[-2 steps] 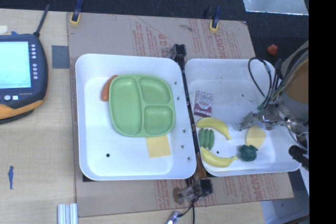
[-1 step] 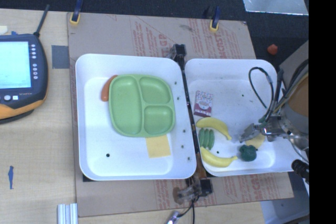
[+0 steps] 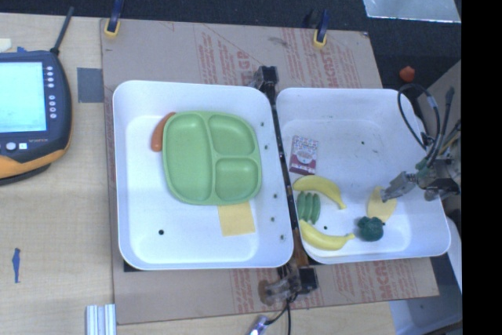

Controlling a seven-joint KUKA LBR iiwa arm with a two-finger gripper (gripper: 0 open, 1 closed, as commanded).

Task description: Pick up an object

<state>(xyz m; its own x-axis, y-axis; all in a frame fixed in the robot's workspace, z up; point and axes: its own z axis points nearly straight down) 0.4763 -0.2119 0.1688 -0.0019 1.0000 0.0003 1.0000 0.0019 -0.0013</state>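
My gripper (image 3: 398,186) hovers at the right bin's (image 3: 345,102) right side, just above a yellow wedge (image 3: 381,206); my jaws look slightly parted with nothing between them, though they are small here. The wedge looks like light, smooth toy plastic, stiff and a bit slippery, so I judge its flat faces the best hold. Beside it sits a knobbly green broccoli (image 3: 370,228); two curved bananas (image 3: 321,188) lie farther left.

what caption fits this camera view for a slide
Gripper hovers at the right bin near a yellow slice; green divided plate in the left bin.
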